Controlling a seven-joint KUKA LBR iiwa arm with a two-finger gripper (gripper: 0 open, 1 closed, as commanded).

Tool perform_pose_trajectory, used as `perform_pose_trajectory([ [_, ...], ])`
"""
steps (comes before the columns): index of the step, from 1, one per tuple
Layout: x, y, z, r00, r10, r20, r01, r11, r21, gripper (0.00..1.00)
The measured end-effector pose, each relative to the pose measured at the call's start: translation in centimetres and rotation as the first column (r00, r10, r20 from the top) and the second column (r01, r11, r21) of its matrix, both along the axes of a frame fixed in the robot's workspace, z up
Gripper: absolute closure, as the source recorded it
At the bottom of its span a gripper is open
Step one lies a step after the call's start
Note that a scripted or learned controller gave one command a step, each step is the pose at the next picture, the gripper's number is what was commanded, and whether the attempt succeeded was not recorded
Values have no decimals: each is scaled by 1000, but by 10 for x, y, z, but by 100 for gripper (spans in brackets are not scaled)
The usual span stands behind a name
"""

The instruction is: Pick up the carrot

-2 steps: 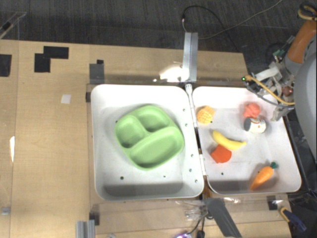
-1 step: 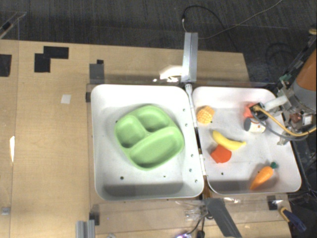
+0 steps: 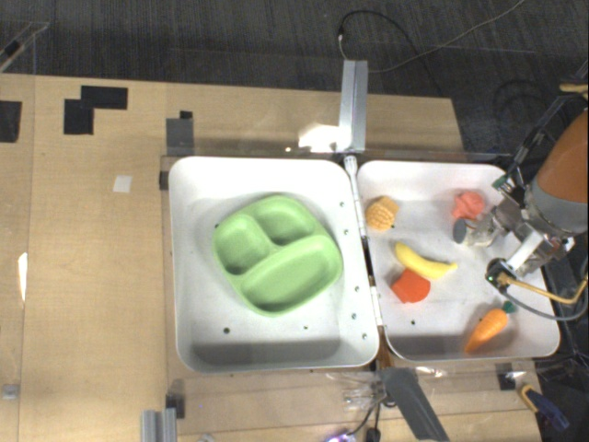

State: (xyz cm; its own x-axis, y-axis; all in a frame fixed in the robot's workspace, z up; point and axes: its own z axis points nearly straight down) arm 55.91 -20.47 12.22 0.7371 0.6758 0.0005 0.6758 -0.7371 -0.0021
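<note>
Camera view: carrot (image 3: pixel 488 328) lies in the right bin (image 3: pixel 433 346), near its front right corner, tip pointing front-left, nothing touching it. Gripper (image 3: pixel 475 233) sits well behind the carrot, beside a pink toy (image 3: pixel 467 204); can't tell its state. Same bin: banana (image 3: pixel 423 261), red piece (image 3: pixel 411 286), corn (image 3: pixel 382 213). Left bin (image 3: pixel 198 274) holds a green divided plate (image 3: pixel 276 252).
</note>
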Motion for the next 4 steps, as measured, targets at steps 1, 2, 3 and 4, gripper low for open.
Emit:
perform_pose_trajectory([
  [1, -28, 34, 46, 949, -315, 1, 315, 949, -1, 0],
  [2, -62, 0, 29, 999, -35, 1, 35, 999, 0, 0],
  [3, -72, 35, 10, 901, -434, -2, 434, 901, 0, 0],
  [4, -72, 33, 3, 860, -510, -2, 510, 860, 0, 0],
])
